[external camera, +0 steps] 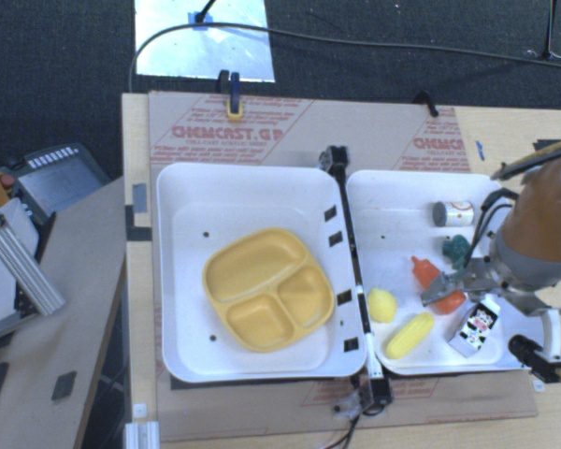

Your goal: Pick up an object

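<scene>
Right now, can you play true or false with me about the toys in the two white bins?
1. The yellow tray with three sections sits in the left bin. True.
2. The toy corn lies in the left bin. False: it lies in the right bin, near the front edge.
3. The lemon is beside the corn. True.
4. The claw is over the yellow tray. False: it is low in the right bin, at the orange carrot-like toy.
5. The small can stands in the yellow tray. False: it lies on its side toward the back of the right bin.
</scene>
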`<state>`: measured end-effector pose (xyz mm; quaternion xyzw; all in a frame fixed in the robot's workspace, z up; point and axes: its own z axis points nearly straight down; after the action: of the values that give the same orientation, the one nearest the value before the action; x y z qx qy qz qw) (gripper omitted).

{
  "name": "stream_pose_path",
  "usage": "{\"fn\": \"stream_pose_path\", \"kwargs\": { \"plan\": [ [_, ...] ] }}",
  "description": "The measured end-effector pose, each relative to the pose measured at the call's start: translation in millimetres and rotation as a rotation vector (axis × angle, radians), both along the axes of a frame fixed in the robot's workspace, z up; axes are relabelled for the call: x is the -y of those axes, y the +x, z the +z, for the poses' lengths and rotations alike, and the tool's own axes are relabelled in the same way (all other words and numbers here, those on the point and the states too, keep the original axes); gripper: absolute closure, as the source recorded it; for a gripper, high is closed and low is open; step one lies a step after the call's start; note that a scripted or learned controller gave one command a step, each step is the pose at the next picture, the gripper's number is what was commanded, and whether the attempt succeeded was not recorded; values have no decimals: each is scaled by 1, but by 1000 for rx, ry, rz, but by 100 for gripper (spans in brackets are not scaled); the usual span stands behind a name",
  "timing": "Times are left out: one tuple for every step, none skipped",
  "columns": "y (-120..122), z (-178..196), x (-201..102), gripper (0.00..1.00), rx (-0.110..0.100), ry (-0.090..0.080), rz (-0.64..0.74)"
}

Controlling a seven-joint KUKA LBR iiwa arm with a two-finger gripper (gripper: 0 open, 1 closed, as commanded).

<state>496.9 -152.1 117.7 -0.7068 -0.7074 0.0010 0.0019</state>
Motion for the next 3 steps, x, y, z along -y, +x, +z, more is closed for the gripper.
{"fn": "stream_pose_path", "kwargs": {
  "plan": [
    [0,-35,0,0,3,0,-1],
    [2,-22,0,100,8,-1,0],
    [6,31,11,100,11,-4,0]
  ]
}}
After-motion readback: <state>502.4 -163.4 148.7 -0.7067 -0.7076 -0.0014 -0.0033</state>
